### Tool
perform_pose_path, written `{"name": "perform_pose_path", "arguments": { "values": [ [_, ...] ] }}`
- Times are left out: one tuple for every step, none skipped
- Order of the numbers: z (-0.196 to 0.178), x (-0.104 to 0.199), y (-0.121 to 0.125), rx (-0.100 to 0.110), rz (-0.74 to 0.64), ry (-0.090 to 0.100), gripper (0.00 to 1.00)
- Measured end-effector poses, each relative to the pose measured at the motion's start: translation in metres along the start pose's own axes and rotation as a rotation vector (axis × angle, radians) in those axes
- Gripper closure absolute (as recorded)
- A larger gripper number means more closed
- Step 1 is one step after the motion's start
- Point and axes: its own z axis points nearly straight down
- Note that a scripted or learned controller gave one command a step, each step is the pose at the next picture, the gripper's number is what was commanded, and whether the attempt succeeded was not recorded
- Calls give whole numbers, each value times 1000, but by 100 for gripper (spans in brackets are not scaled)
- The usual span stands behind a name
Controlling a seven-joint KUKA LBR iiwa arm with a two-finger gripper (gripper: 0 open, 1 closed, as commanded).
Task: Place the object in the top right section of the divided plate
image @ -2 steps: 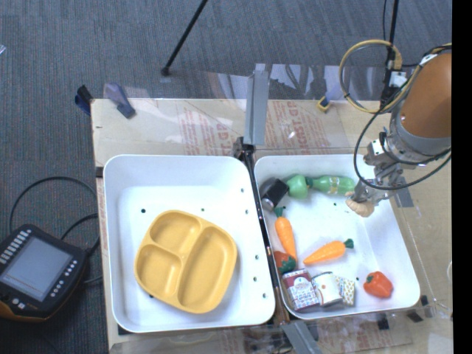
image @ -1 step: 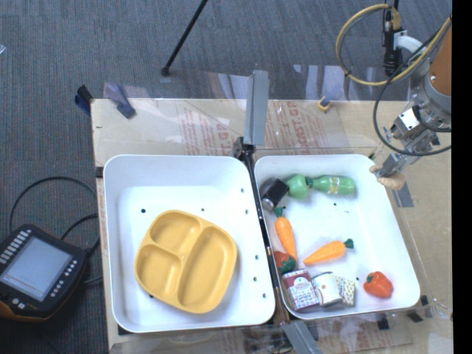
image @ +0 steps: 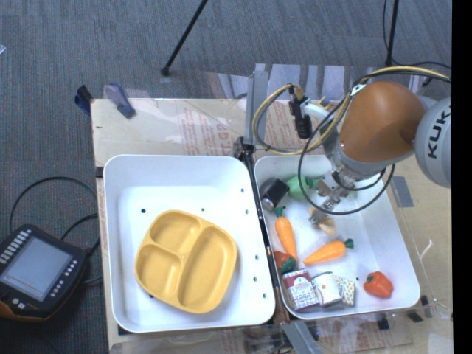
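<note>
A yellow divided plate [image: 186, 260] with three sections lies in the left bin [image: 125, 190]. My gripper [image: 330, 200] hangs low over the back of the right bin [image: 389, 231], under the orange wrist band. Just below it lies a small tan piece [image: 323, 224], and I see nothing held. Close by are a green toy [image: 300, 186], partly hidden by the gripper, and a black object [image: 273, 193]. Two orange carrots [image: 285, 236] [image: 325, 253] lie in the middle of that bin.
At the right bin's front sit a red pepper [image: 377, 285], a red-and-white box [image: 299, 289], a small packet [image: 328, 289] and a red item [image: 281, 259]. Cables [image: 269, 113] loop behind the bins. A teach pendant [image: 33, 268] lies on the floor at left.
</note>
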Motion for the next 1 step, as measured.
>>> {"name": "perform_pose_path", "arguments": {
  "values": [
    [-64,5,3,4,98,4,100]
  ]
}}
